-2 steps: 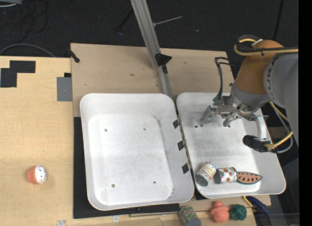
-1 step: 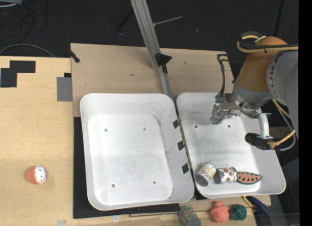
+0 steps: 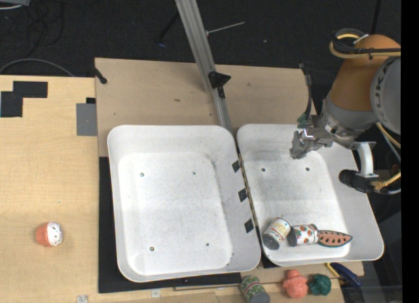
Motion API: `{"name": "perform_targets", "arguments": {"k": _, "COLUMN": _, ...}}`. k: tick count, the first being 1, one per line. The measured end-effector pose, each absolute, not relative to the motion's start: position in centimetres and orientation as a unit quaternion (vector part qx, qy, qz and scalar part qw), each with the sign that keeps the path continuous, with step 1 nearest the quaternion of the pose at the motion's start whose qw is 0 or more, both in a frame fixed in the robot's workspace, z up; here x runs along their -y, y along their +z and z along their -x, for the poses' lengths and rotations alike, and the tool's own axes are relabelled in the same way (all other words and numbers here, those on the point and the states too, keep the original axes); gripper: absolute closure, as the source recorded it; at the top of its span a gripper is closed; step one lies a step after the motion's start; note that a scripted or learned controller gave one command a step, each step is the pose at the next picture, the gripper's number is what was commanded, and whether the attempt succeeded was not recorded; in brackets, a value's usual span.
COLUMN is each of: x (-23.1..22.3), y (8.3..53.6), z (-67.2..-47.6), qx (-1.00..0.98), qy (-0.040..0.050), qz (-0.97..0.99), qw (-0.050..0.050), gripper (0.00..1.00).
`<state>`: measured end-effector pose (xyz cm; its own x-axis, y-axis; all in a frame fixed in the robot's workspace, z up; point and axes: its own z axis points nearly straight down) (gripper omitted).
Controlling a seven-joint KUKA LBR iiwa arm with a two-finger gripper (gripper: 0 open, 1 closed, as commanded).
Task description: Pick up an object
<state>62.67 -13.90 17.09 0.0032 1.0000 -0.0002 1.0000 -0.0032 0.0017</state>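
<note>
The right bin (image 3: 308, 184) holds three small objects along its near edge: a tipped can with a yellow band (image 3: 277, 231), a small white cup with red dots (image 3: 304, 235), and a watermelon slice (image 3: 334, 237). My gripper (image 3: 302, 145) hangs over the far part of the right bin, well away from those objects. Nothing shows between its fingers.
The left bin (image 3: 173, 203) sits beside the right one. A metal rail (image 3: 200, 40) slants up from between the bins. A red and white ball (image 3: 49, 234) lies on the bench at left. A green can (image 3: 251, 288), a pink toy (image 3: 294, 284) and a green toy (image 3: 319, 285) lie in front of the bins.
</note>
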Motion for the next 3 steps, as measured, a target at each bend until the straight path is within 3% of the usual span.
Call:
{"name": "perform_targets", "arguments": {"k": 2, "x": 14.2, "y": 25.9, "z": -62.2, "qx": -0.707, "qy": 0.0010, "qz": -0.707, "qw": 0.001, "gripper": 1.00}}
{"name": "perform_targets", "arguments": {"k": 3, "x": 8.1, "y": 25.0, "z": -62.0, "qx": -0.709, "qy": -0.0004, "qz": -0.706, "qw": -0.002, "gripper": 1.00}}
